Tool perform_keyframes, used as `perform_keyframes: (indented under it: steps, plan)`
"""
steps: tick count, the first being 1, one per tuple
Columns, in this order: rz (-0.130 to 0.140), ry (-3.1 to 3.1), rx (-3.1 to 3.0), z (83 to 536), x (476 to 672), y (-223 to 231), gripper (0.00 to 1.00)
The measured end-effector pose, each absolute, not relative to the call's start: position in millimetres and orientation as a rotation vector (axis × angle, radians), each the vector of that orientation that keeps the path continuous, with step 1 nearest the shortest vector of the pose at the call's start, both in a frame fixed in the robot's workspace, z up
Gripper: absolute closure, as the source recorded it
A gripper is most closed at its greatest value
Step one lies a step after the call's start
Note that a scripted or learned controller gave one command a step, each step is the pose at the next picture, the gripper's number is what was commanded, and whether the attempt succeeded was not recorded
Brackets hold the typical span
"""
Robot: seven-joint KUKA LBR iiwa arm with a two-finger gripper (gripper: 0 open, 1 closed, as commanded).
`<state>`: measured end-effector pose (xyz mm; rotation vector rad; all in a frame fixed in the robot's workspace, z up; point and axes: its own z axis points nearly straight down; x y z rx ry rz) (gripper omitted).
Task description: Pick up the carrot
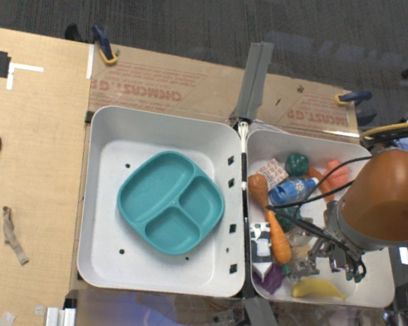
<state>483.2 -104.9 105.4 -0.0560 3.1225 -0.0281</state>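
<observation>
The carrot (278, 239) lies slantwise near the left wall of the right bin (378, 295), among a jumble of toys, with a blue bottle (293, 188) just beyond it and a yellow banana (319, 290) nearer. The end effector (326, 259) hangs low to the carrot's right, apart from it; whether it is clenched or released I cannot tell. A teal divided plate (171, 203) sits in the left bin (102, 181).

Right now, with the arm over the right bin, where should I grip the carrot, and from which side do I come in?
Probably grip the carrot at its thicker lower half, coming straight down with the fingers across its width. It lies flat and slanted near the right bin's left wall, narrow end up-left. The gripper sits just right of it, so shift left first.
</observation>
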Motion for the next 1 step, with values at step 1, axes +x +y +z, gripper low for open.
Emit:
perform_keyframes:
  steps: [1]
  plan:
    - [0.000, 3.120, -0.327, 289.0, 503.1, -101.9, 1.00]
